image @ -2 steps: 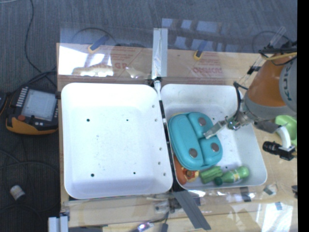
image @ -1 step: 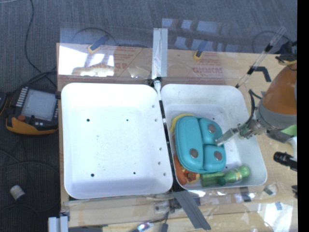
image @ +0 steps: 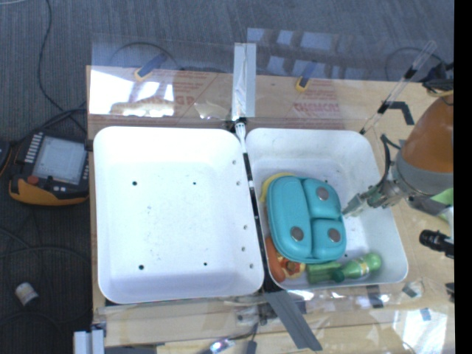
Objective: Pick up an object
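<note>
A teal moulded container (image: 306,217) with three round studs lies in the right bin (image: 346,150), against its left wall. A yellow object (image: 270,179) peeks out from under the container's upper left edge, and an orange object (image: 279,264) from under its lower left. A green bottle (image: 345,268) lies on its side along the bin's front wall. My gripper (image: 356,203) hangs over the right bin, just right of the teal container's right edge, with nothing visibly held. The grey wrist and orange band (image: 431,150) rise behind it at the far right.
The left bin (image: 173,216) sits beside the right one, with a raised divider (image: 251,198) between them. Transparent panels stand along the back of the bench (image: 243,72). On the floor at left lies a control pendant (image: 50,167). Cables run near the arm.
</note>
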`<action>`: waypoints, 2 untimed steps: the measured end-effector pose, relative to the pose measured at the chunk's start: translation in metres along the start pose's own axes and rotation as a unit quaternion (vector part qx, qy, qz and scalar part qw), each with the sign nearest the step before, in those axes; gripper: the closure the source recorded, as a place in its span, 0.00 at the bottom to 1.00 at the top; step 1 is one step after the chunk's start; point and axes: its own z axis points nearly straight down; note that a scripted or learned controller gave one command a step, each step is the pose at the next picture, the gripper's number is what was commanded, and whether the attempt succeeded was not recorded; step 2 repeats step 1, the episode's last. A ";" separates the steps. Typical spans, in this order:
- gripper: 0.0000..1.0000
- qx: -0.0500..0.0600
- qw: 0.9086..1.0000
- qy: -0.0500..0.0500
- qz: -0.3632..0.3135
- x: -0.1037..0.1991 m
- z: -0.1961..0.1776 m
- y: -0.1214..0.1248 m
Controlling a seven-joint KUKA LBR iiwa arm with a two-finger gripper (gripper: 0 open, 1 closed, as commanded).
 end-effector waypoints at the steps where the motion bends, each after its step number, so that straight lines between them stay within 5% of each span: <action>1: 1.00 0.003 1.000 0.000 -0.012 -0.014 -0.024 0.039; 2: 1.00 0.003 1.000 0.000 -0.012 -0.014 -0.024 0.039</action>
